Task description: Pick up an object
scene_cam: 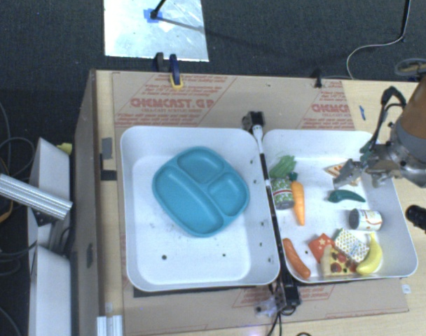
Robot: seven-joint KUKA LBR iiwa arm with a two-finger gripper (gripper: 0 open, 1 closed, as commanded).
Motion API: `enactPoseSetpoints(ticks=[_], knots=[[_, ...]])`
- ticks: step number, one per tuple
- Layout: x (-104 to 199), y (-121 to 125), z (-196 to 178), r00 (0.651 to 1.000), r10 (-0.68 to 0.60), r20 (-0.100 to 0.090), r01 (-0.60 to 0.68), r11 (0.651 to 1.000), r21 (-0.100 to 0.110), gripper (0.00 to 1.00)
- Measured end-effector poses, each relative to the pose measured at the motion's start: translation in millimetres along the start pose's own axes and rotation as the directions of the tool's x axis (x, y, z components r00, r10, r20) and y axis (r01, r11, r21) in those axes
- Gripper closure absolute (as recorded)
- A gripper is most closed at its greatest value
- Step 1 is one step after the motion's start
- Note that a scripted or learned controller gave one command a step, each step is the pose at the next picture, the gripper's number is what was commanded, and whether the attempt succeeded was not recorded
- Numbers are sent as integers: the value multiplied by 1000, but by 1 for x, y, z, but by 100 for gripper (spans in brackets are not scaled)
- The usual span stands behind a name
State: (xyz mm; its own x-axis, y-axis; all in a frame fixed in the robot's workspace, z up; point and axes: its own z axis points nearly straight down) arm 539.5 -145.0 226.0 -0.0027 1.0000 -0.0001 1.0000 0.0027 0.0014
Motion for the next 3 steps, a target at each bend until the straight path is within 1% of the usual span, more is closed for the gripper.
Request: enactPoseSetpoints(ticks=[1, 2, 3], knots=[[49, 47, 67, 1000, -1, -1, 1, 1000, 1, 0], [48, 27, 106, 1000, 4, 5, -4, 1000, -3, 0], [44, 29, 137, 1000, 12, 21, -11, 1000, -17, 0]])
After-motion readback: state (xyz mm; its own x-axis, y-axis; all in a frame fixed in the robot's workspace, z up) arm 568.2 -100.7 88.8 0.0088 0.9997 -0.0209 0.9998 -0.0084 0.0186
